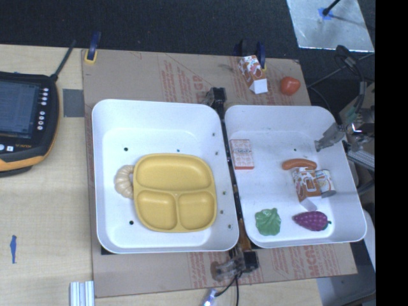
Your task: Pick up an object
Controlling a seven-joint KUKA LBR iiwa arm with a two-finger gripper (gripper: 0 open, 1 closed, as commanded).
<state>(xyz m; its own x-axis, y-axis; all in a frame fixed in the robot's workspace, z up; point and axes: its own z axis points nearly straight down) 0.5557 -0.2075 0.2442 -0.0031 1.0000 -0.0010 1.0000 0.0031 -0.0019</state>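
Camera view, looked down: gripper (323, 141) up by the right bin's (274, 129) right wall. Could not tell if wide or narrow. Closest to grab: a little sausage (299, 164), touching a brown packet (312, 183) just under it. Might pinch both. Might bump the round sausage and roll it away. Might knock the wall, being so near.
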